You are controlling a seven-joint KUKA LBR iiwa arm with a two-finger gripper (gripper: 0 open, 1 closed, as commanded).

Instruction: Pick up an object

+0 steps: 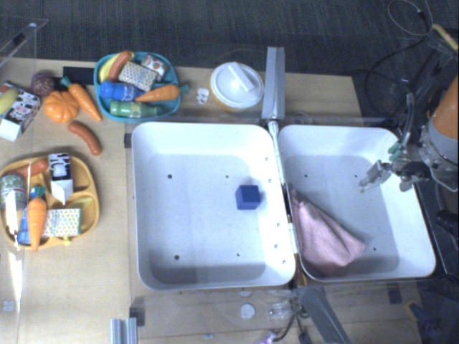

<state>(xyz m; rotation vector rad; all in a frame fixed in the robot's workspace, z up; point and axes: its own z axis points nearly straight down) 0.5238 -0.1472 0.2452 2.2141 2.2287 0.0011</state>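
Pincer (387,172) hovers over my right bin (344,138), grip unreadable, approach stage; next I'd descend onto the pink cloth (323,231) left and nearer.

Two bins side by side on the counter (107,278)

A cube (248,196) lies in the left bin (165,192); a cloth (326,235) lies in the right bin (409,242), the hand (389,175) above its right side.

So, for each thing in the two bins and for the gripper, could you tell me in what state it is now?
Blue block: lies alone on the floor of the left bin, untouched.
Pink cloth: crumpled, in the right bin, against its left wall.
Gripper: over the right bin's right part, holding nothing; the cloth and block are apart from it.
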